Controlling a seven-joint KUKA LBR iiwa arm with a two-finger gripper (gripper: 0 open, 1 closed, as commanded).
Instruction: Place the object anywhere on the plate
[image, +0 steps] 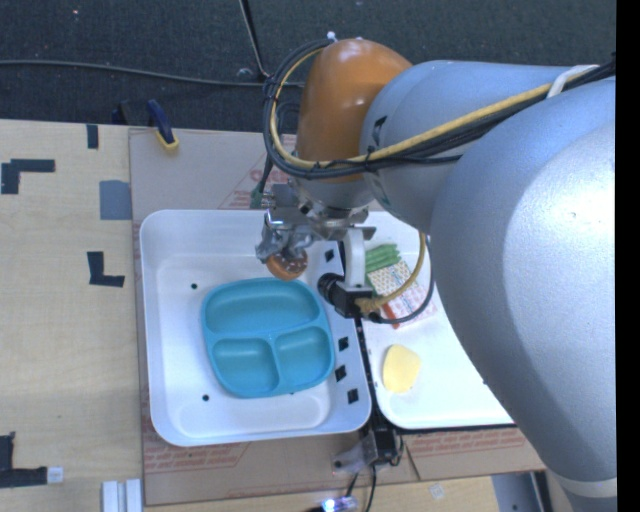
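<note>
Camera view is dominated by the grey arm (520, 250), which reaches in from the right with its orange band (345, 95) above the wrist. Below it, on the desk (60, 330), two shallow white bins are set side by side: the left bin (165, 300) carries a blue divided plate (265, 335) near its middle, and the right bin (455, 395) holds a yellow object (401, 369) toward its near edge and a green-and-red packet (388, 275) toward its far edge, partly hidden by the arm. The hand (283, 250) is seen over the far edge of the left bin, just beyond the plate's far rim. A small brown, rounded object (288, 264) appears directly beneath the hand, seemingly pinched between the closed fingers, though the contact is partly masked by the wrist hardware. It is judged that the carrying step is nearly complete and that the release is still to be made. A short move toward the near edge of the left bin would be called for, so that the object is brought over one of the plate's compartments, followed by a lowering and an opening of the hand.
</note>
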